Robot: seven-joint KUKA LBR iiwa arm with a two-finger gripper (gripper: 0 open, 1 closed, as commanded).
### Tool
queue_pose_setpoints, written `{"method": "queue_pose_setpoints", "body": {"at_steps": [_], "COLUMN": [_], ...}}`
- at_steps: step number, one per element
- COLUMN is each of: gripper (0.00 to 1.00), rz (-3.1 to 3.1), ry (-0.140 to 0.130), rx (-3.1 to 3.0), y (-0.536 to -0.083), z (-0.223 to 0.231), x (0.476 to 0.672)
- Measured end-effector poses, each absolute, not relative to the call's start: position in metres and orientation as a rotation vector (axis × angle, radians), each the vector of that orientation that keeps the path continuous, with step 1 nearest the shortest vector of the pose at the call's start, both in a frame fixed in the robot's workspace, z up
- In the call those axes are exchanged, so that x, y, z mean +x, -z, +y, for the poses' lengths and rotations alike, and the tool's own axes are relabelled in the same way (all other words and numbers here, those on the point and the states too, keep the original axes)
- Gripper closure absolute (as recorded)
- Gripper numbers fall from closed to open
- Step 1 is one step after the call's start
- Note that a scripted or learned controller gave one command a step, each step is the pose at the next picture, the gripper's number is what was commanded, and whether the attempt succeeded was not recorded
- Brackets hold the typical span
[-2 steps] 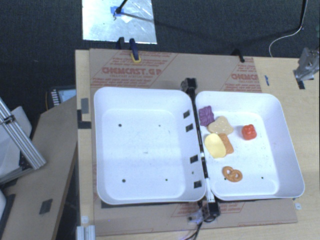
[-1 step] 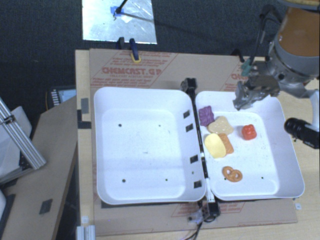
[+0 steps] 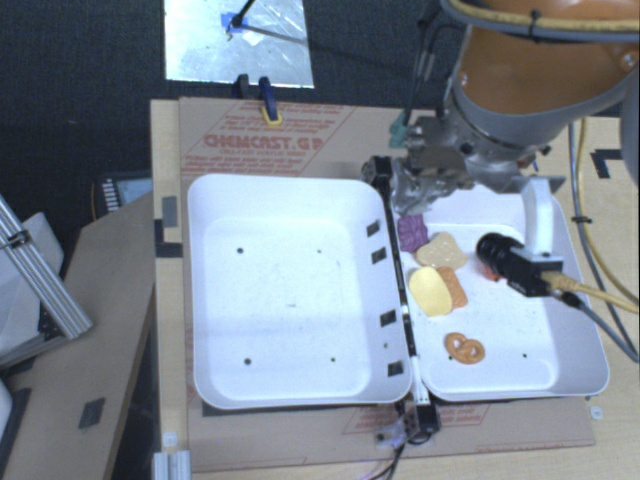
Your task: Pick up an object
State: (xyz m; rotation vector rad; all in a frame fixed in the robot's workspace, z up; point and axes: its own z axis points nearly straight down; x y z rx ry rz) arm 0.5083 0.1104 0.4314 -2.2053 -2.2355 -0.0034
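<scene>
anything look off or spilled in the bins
Nothing stands out. The purple piece, tan piece, yellow piece and pretzel all lie inside the right bin, clustered near the divider.

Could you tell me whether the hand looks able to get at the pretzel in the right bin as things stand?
Probably yes: the pretzel lies alone on bare floor of the right bin, apart from the other items, with nothing over it. The hand hangs above the bin's far corner.
</scene>
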Motion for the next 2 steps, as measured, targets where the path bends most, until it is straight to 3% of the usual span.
{"method": "queue_pose_setpoints", "body": {"at_steps": [1, 2], "gripper": [1.0, 1.0], "rz": [-2.236, -2.224], "ry": [0.013, 0.012], "rx": [-2.209, -2.224], "y": [-0.49, -0.538], "z": [0.18, 0.171], "x": [0.485, 0.514]}}
